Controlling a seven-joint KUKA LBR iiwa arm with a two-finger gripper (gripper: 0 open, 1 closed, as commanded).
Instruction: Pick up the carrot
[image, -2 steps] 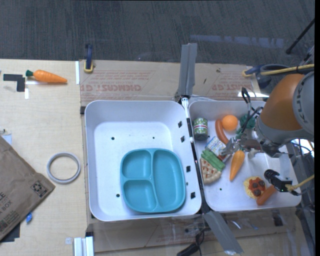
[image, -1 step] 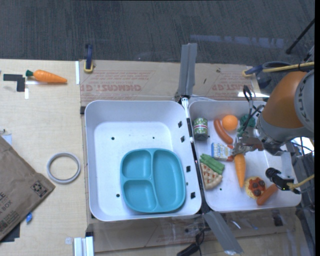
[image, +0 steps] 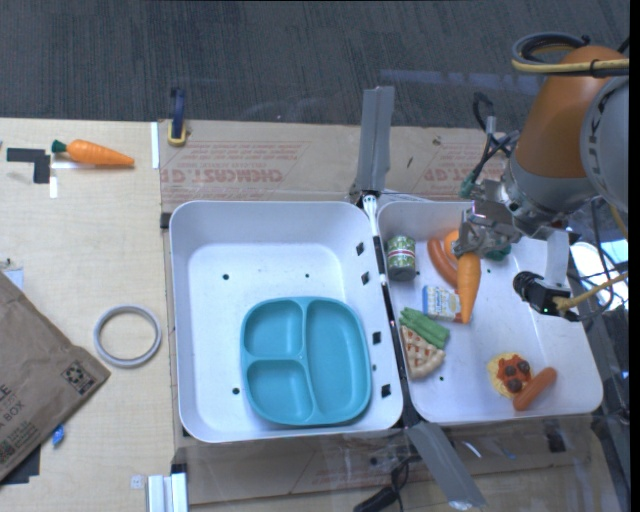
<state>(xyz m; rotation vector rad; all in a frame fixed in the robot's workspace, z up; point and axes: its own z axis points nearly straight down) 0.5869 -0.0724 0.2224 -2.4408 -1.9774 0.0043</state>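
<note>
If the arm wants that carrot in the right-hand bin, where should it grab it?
Probably across the thick upper end of the carrot, coming straight down. It lies lengthwise, tapering toward the front, with the hot dog close on one side. The gripper hovers at that thick end.

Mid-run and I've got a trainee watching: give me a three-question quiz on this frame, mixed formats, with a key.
1. True or false: the teal divided plate lies in the left bin.
2. Which bin holds the carrot by the gripper? A) left B) right
3. Fill in: a second carrot lies outside the bins, on the ____ at far left.

Key: 1 true; 2 B; 3 bench.
</note>
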